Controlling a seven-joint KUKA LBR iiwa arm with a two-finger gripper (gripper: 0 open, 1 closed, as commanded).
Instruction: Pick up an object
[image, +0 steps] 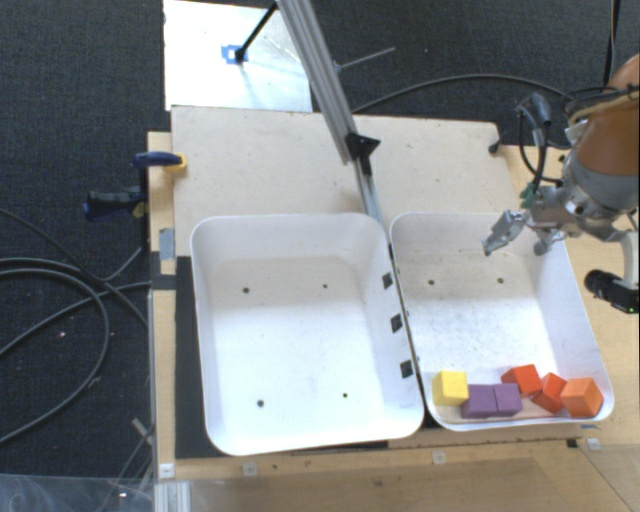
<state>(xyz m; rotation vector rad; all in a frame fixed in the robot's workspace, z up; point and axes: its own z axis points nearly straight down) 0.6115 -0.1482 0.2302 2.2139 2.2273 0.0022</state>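
1. Two shallow white bins are seen side by side on a pale bench board: the left bin (290, 330) and the right bin (480, 300).
2. Five blocks are counted along the near wall of the right bin: one yellow block (450, 387), one purple block (491, 400), and three orange blocks (553, 389), the last packed touching one another in the near right corner.
3. The yellow block is set just beside the purple block, which is in turn just beside the orange ones.
4. One gripper (522, 235) is held above the far right part of the right bin, well apart from the blocks; its fingers are spread apart and nothing is held between them.
5. One grey arm with an orange band (612, 130) is seen at the right edge.
6. One blue clamp (150, 160) is fixed at the bench's far left corner.
7. One slanted metal pole (335, 100) is seen crossing the board.
8. Dark carpet (70, 100) is laid around the bench, with black cables (50, 300) looped at the left.
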